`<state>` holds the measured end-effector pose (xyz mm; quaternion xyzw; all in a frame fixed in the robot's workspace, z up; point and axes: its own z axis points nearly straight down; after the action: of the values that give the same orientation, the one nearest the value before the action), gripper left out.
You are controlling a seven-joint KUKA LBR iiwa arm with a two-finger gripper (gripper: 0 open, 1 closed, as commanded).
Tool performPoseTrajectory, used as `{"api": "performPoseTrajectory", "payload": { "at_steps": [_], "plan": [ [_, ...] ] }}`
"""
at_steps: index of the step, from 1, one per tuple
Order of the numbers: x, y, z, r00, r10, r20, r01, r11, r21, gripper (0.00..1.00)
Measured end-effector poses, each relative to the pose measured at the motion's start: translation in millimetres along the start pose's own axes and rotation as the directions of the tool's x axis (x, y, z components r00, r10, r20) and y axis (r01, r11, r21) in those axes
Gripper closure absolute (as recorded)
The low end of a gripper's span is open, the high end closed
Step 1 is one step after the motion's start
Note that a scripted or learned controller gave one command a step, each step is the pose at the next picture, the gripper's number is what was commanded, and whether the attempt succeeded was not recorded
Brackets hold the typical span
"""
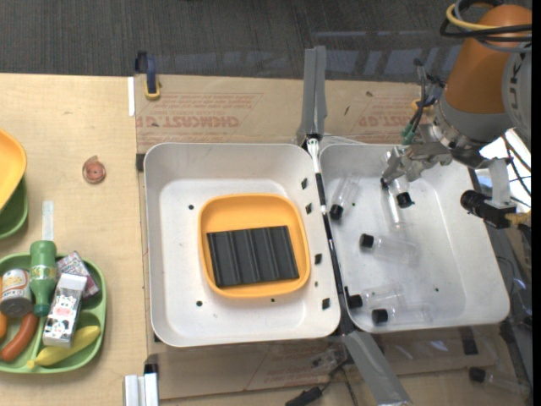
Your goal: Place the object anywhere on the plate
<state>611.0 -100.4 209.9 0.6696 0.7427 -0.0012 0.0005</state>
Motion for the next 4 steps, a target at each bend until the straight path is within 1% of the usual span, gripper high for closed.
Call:
{"api": "performPoseTrajectory", "payload": {
  "at_steps": [1,2,3,4],
  "plan": [
    [7,31,19,0.970,-0.245,-0.001,0.245,0.970,-0.001,1.00],
    [26,51,18,0.877,-0.480,0.001,0.480,0.877,-0.003,1.00],
    [42,53,19,0.773,-0.634,0.000,0.634,0.773,-0.002,1.00],
    [11,41,-35,0.731,-0.682,0.002,0.682,0.731,-0.004,1.00]
  ]
}}
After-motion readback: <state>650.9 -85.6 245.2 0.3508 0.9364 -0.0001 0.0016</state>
